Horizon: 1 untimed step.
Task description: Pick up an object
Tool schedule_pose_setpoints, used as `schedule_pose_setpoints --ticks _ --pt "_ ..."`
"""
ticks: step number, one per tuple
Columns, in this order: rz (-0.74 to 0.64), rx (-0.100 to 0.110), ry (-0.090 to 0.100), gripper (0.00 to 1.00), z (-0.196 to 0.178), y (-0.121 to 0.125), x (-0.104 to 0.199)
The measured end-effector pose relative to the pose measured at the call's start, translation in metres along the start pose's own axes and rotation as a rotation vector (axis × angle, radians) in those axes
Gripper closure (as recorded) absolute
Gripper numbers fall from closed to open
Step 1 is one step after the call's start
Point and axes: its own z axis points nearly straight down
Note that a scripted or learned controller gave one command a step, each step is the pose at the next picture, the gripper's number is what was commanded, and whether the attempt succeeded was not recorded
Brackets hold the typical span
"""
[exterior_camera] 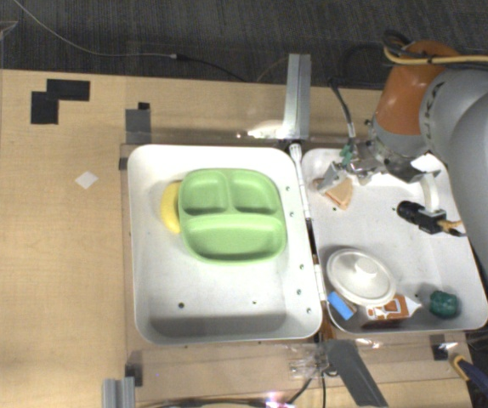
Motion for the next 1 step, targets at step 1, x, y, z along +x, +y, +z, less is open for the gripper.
schedule_pose_setpoints --ticks 1 --pt "0.000 0.000 0.000 0.00 0.0001 0.0000 0.0003"
